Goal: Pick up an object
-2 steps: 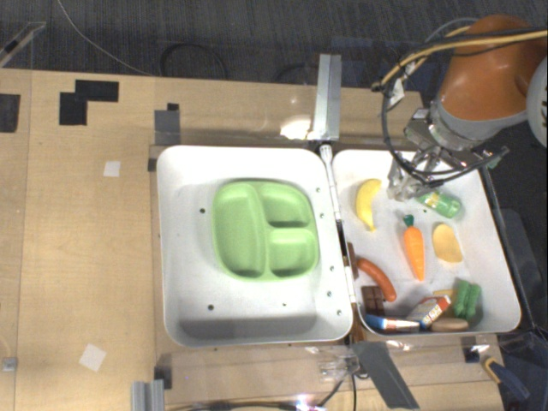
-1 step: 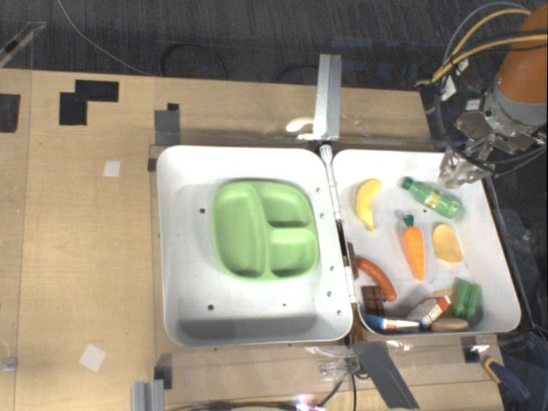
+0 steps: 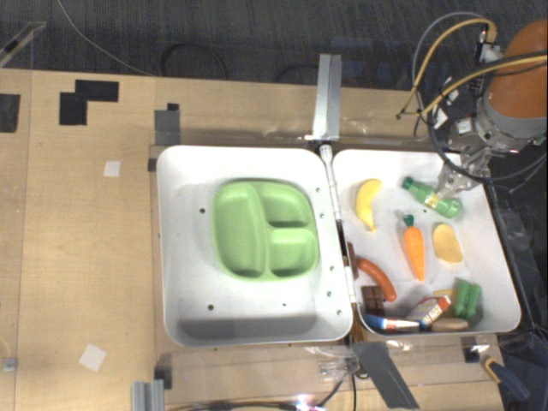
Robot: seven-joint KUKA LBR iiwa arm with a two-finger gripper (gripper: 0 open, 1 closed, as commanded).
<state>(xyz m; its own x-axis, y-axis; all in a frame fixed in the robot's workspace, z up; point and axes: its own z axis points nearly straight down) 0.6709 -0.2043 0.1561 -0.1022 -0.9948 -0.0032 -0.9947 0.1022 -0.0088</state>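
From the camera view, the end effector (image 3: 452, 182) hangs low over the right bin (image 3: 505, 255), directly above the green bottle (image 3: 431, 194); whether it is clenched or released I cannot tell. This looks like the descent to grasp; next it must close squarely on the bottle. Below it: one banana (image 3: 368, 202), one carrot (image 3: 413, 247), one sausage (image 3: 377, 278). Far left: one green tray (image 3: 261, 228).

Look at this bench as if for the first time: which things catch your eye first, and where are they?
A large green divided tray sits in the left bin. The right bin holds bright toy food: a banana at the upper left, a carrot in the middle. At its upper right the arm's hand hangs just over a green bottle.
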